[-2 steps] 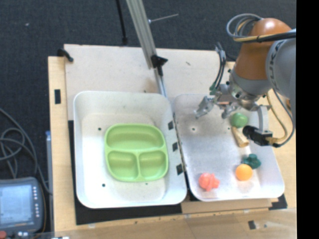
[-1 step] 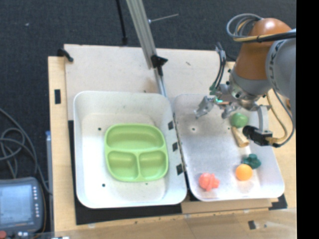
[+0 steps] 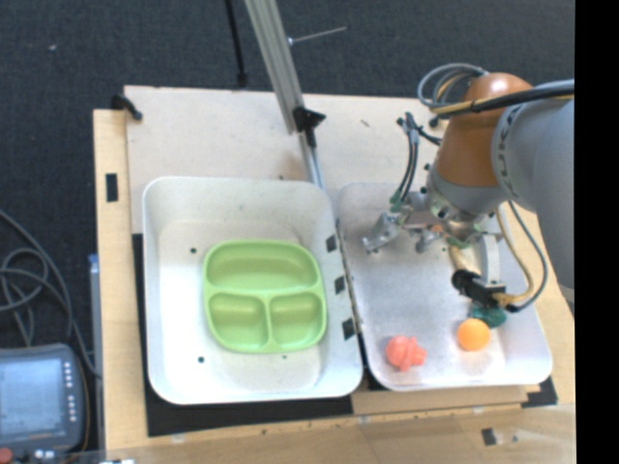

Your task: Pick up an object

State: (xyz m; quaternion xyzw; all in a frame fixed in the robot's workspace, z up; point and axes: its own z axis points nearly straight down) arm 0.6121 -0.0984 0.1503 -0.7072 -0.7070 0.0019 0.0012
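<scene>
My gripper (image 3: 418, 230) hangs over the far part of the right bin (image 3: 387, 288), below the orange-banded wrist. An orange ball (image 3: 473, 334) lies near that bin's front right corner. A pink-red lumpy object (image 3: 406, 353) rests at the bin's front edge, left of the ball. Both lie well in front of the gripper and apart from it. A pale yellow thing (image 3: 468, 257) peeks out just right of the gripper, mostly hidden by it. I see nothing held.
The left bin (image 3: 174, 259) holds a green divided plate (image 3: 263, 295) in its middle. A slanted metal pole (image 3: 276, 51) rises behind the bins. The ridge between the two bins runs just left of the gripper.
</scene>
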